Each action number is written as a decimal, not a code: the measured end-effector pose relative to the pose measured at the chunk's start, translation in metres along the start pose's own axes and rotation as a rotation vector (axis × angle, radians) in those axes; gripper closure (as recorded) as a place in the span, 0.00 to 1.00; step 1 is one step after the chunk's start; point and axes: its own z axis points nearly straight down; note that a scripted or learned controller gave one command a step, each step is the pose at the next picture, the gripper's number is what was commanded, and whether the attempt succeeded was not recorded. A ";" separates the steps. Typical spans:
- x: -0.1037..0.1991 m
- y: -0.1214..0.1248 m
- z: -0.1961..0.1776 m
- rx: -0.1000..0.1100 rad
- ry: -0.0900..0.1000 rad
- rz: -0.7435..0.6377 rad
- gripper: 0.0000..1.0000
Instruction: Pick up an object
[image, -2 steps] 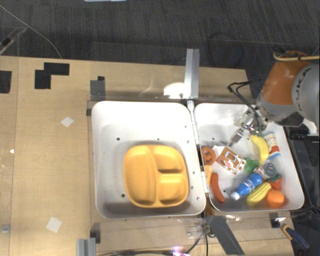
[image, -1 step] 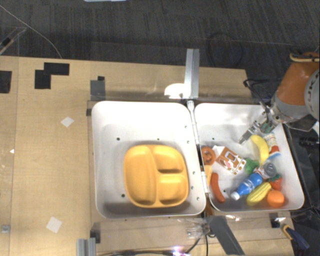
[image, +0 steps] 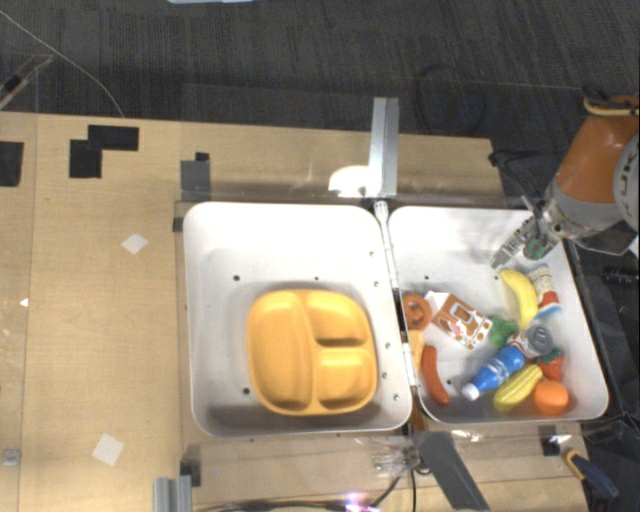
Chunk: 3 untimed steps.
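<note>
The claw hangs near the far right corner of the right bin, just above the banana; whether it is wide or narrow cannot be told, and nothing shows in it. The banana, likely light, smooth plastic, lies by the bin's right wall; a hold across its curved middle seems soundest.

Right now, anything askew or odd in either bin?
Nothing damaged or spilled. The yellow divided tray sits slightly rotated in the left bin. In the right bin, the toys crowd the near right corner: banana, blue bottle, hot dog leaning toward the divider. The gripper hovers above the banana.
</note>
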 end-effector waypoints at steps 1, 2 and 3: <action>0.000 0.000 0.001 0.000 0.001 -0.001 0.00; 0.025 0.003 0.016 0.009 0.013 0.236 0.00; 0.024 0.052 0.016 0.012 0.011 0.527 0.00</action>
